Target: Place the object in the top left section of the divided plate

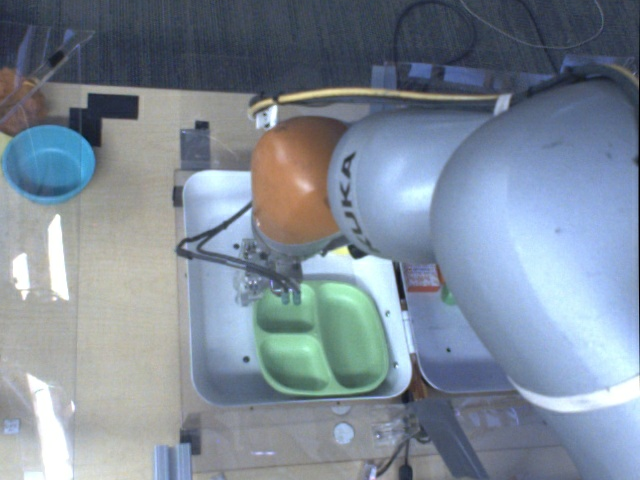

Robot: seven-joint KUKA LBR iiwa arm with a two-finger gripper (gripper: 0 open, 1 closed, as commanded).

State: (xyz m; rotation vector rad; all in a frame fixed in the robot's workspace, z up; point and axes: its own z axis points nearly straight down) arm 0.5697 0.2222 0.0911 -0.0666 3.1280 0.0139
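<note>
The wooden bench (100, 318) carries two white bins; dark carpet (250, 18) lies beyond it, well above the gripper. A blue bowl (48, 163) sits on the bench far to the gripper's left. The gripper (268, 286) hangs over the left bin (215, 298), at the upper left corner of the green divided plate (322, 336) (which extends down and right from it). Whether the gripper is parted, closed, or clamped on an object cannot be determined; the task object cannot be identified.

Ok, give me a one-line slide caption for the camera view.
KUKA arm reaches in from the right, its gripper over the top left section of the green divided plate in the left white bin.
</note>
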